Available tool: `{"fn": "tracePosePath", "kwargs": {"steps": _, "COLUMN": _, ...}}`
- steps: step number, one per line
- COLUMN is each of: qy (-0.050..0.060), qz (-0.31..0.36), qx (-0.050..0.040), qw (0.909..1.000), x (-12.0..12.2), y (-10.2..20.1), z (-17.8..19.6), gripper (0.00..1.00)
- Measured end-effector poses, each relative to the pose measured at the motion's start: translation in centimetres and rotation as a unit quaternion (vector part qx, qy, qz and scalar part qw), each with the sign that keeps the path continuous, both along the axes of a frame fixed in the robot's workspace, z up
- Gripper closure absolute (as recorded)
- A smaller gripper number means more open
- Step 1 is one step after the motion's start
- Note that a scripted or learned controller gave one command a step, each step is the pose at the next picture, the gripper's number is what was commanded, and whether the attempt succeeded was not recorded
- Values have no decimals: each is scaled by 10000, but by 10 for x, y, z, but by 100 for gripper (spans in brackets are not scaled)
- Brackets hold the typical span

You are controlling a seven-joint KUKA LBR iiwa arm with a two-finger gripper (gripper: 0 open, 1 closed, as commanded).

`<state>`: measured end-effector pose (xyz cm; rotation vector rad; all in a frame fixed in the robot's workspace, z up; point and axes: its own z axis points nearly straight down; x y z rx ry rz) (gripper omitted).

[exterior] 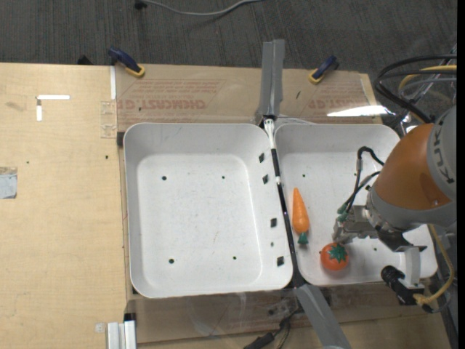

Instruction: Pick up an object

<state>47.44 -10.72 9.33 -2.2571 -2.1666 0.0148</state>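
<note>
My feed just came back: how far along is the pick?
Done: the arm has reached into the right bin and the gripper sits low, just above the tomato. In hand: nothing visibly lifted; the tomato rests on the bin floor and the carrot lies untouched beside the divider. Left: secure one object and raise it clear of the bin.
</note>
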Motion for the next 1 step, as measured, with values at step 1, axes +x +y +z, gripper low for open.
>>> {"fn": "tracePosePath", "kwargs": {"steps": 1, "qy": 0, "qz": 1, "qx": 0, "qw": 10000, "x": 0, "y": 0, "z": 0, "gripper": 0}}
